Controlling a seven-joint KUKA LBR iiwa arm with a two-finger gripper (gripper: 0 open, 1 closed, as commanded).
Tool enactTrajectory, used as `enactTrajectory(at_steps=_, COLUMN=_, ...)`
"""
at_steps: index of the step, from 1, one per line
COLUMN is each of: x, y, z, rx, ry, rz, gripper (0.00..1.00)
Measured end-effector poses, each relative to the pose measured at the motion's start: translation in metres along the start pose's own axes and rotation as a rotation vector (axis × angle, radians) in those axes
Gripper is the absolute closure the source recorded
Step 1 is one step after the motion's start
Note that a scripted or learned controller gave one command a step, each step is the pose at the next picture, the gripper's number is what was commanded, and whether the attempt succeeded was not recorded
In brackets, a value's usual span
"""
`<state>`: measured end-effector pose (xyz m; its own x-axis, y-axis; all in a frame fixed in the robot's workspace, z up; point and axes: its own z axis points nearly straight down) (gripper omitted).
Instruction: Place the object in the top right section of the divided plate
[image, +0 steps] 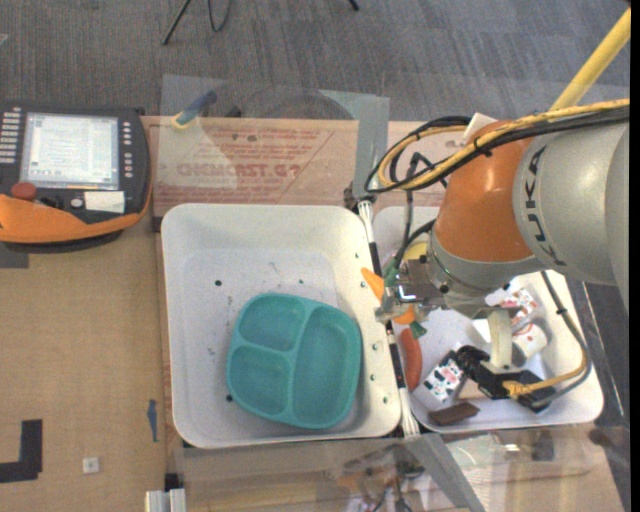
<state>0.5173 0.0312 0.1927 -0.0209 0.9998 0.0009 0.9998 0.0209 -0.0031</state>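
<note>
Bench: wooden top with two shallow white bins side by side; left bin (190, 240) held the plate, right bin (590, 395) held the clutter; a teach pendant (70, 170) sat off at the far left, well apart from everything

Plate: teal divided plate (294, 360) lay flat in the left bin, tilted a bit in the view; all sections looked bare

Arm: grey KUKA arm with the orange band (485, 210) hung over the inner edge of the right bin, reaching in from the right

Gripper: gripper (403, 300) was down by the wall between the bins; honestly couldn't tell its state, the wrist hid too much

Object: best guess was the orange carrot-like piece (409, 352) lying just under the gripper along the divider wall; long axis ran roughly top to bottom in the view; no clear sign it was held

Other stuff: small white printed packs (520, 318) and a dark piece (455, 412) sat further right in that bin

Key relation: plate lay to the left of the gripper, just across the bin wall; so the carry looked like a short hop leftward to the section on the plate's upper right side, nearest the arm
</note>
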Motion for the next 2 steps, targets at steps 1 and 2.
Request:
enactTrajectory(at_steps=1, x=0.032, y=-0.038, z=0.009, rx=0.000, ry=-0.001, rz=-0.034, gripper=1.00)
enactTrajectory(at_steps=2, x=0.044, y=0.012, z=-0.102, rx=-0.003, ry=-0.002, rz=-0.096, gripper=1.00)
